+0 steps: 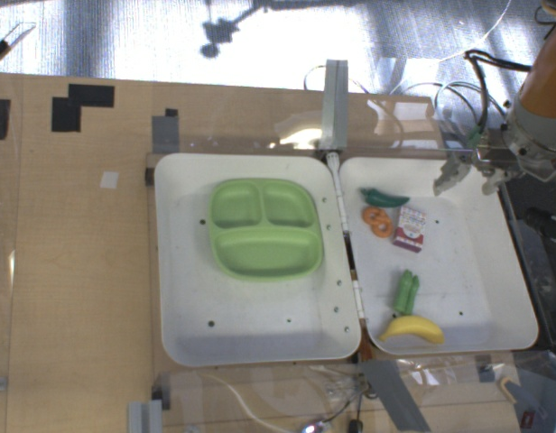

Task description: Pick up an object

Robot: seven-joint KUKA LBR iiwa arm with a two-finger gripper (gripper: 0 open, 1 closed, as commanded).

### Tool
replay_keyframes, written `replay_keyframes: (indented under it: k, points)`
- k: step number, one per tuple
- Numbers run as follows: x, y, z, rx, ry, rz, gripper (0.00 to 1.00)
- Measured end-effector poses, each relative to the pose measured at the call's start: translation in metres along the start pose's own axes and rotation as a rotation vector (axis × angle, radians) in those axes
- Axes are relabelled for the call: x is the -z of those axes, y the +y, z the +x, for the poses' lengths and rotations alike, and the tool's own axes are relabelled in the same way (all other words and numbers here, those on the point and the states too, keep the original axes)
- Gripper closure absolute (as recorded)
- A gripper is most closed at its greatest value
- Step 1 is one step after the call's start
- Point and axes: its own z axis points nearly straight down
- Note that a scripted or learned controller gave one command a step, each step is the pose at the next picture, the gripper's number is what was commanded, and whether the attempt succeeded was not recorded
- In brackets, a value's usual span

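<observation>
The right bin [495, 269] holds a dark green pepper [384, 198], an orange pretzel-shaped piece [380, 222], a small red and white box [410, 227], a light green piece [404, 293] and a yellow banana [412, 329]. My gripper [467, 177] hangs over the bin's far right corner, open, with nothing between its fingers. It is up and to the right of the box, apart from every object. The left bin [183, 269] carries a green divided plate [264, 227].
A grey post [335, 106] stands at the back where the two bins meet. Cables [458, 97] loop behind the right bin near the arm. Bare white floor lies on the right side of the right bin.
</observation>
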Motion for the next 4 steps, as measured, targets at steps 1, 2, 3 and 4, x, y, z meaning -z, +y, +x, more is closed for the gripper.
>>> replay_keyframes:
  k: [1,2,3,4]
  points:
    - [-0.101,-0.064,0.036,-0.09,0.001,0.002,0.0]
    - [-0.161,-0.102,0.037,-0.198,0.001,-0.014,0.0]
    - [-0.149,-0.099,0.04,-0.197,0.006,-0.02,1.0]
    - [-0.067,-0.115,0.101,0.037,0.001,-0.002,1.0]
